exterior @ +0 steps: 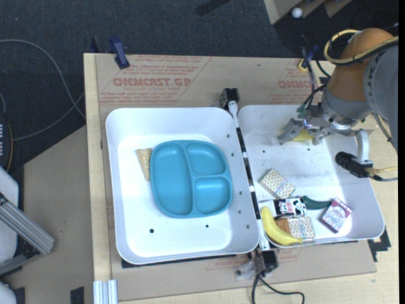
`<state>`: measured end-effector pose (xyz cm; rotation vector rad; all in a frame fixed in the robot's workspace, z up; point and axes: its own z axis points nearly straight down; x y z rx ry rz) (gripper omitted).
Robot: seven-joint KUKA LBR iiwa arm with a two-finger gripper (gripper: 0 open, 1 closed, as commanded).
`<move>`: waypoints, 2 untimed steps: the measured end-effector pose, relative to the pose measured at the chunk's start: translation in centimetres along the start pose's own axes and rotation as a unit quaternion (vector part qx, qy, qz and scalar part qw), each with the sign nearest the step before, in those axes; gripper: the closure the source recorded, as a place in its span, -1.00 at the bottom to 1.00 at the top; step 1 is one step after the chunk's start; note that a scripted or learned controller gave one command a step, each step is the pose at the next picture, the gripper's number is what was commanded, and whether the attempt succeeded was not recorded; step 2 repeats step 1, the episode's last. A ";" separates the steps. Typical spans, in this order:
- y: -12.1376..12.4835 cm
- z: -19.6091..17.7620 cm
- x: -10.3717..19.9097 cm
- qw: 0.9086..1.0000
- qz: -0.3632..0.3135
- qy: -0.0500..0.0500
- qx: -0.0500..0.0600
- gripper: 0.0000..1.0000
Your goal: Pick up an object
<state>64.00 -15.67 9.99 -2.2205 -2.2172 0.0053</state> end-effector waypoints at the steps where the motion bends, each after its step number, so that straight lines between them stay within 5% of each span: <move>1: 2.2 1.8 -4.5 1.000 0.002 0.000 0.008 -1.00; 2: 2.2 1.8 -4.5 1.000 0.002 0.000 0.008 -1.00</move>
